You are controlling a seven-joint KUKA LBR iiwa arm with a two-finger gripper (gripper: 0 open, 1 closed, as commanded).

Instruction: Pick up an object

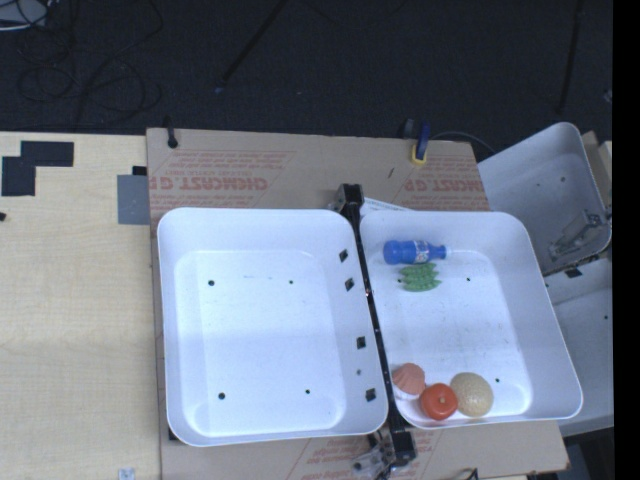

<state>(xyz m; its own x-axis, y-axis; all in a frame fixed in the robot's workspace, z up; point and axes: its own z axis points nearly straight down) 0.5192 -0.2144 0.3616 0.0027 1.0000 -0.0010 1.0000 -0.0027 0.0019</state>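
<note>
Look at the right white plastic bin (520,298). You have five small things in it. Near the top wall lies a small blue plastic bottle (413,252) on its side, with its white cap pointing right. Just below it, almost touching, sits a little green bumpy toy (420,278) that looks like a leaf.

Down at the bottom wall you see three round things in a row. On the left is a pale pink shell-shaped toy (407,377). In the middle is a red round toy like a tomato (438,401). On the right is a tan round ball-like toy (472,393). The red one touches both its neighbours.

The left white plastic bin (190,318) sits beside it, and their walls meet in the middle. Both bins rest on a brown cardboard sheet (260,173).
</note>
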